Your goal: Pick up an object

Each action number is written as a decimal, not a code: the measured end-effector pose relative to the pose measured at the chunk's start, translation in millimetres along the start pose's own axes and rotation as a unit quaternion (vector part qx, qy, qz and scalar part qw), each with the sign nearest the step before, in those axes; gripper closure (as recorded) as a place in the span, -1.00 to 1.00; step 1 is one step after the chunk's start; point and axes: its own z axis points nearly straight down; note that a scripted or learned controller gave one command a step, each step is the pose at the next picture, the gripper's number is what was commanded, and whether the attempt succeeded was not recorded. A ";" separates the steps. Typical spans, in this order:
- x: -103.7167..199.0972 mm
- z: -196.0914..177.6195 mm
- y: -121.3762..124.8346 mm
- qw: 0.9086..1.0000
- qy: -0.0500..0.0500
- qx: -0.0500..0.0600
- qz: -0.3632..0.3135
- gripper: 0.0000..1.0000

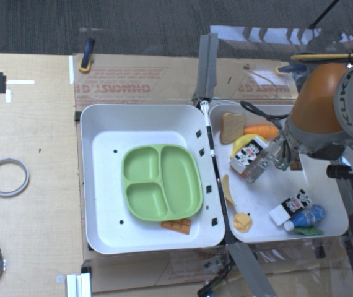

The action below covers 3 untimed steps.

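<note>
The gripper (257, 167) sits in the upper middle of the right bin (325, 228), pointing toward the lower left of the frame. Whether it is released or clenched cannot be determined from this view.

A black-and-white patterned box (244, 156) lies directly at the gripper tip, touching or just beside it on the upper left. A banana (241, 143) lies just beyond the box, with a carrot (261, 130) and a slice of bread (231, 126) above it near the top edge of the bin.

The arm (325, 113) enters from the right edge of the frame, its orange band above the wrist, and slants downward to the left.

Toward the lower right of the right bin lie a second patterned box (291, 205) and a blue bottle (305, 218). A small yellow item (243, 222) rests near the bottom edge.

The left bin (96, 184) holds a green divided plate (162, 182), with a waffle-like brown piece (177, 226) just below it.
</note>
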 end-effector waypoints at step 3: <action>-65.5 -0.1 -48.9 0.972 0.002 -0.001 0.236 -1.00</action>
